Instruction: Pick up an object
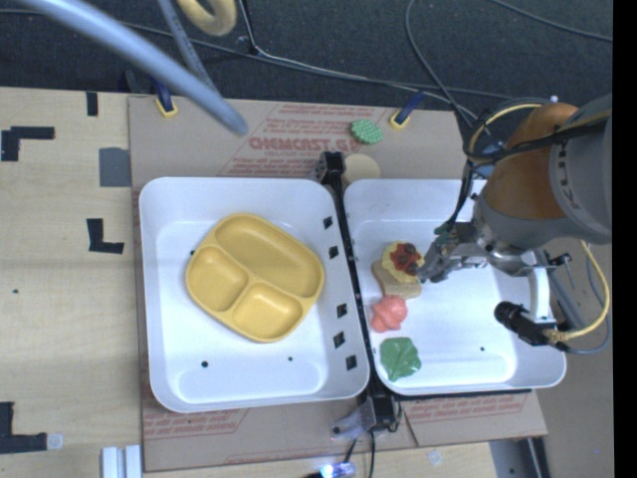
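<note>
We reach into the right bin (518, 366) with our hand (434, 265) low beside the cupcake toy (400, 267) to grasp it, though we cannot tell the hand's opening.

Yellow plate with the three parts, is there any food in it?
Empty. The yellow plate in the left bin shows bare compartments; the toy foods lie in the right bin.

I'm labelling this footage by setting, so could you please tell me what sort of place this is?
Most likely a robotics lab bench for grasping trials: two white bins clamped side by side on cardboard, toy food such as a green piece and a yellow divided plate, and loose cables around the grey arm.
</note>
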Robot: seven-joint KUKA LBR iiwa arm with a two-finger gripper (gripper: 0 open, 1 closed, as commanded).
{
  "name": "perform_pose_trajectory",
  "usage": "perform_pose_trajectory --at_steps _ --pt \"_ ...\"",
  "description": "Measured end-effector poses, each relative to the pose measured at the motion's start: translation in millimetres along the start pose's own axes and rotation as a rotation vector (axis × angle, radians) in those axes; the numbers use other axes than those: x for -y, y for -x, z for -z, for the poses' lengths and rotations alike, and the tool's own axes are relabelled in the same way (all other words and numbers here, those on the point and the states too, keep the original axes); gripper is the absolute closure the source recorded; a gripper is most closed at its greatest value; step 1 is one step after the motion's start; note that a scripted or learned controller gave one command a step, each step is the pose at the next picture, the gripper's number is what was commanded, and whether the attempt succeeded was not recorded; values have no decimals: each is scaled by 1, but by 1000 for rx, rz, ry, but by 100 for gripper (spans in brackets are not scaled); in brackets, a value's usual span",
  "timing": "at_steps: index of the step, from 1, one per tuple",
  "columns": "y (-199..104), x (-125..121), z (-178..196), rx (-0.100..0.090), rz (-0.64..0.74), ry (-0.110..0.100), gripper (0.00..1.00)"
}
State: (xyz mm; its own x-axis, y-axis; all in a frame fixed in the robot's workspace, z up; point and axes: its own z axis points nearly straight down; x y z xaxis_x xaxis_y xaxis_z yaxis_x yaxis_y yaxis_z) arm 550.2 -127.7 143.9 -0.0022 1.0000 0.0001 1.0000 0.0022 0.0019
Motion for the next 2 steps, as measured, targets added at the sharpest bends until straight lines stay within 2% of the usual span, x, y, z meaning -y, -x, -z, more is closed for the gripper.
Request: perform_pose_trajectory --at_steps 2 --pt "-2 4 113 1 0 2 100"
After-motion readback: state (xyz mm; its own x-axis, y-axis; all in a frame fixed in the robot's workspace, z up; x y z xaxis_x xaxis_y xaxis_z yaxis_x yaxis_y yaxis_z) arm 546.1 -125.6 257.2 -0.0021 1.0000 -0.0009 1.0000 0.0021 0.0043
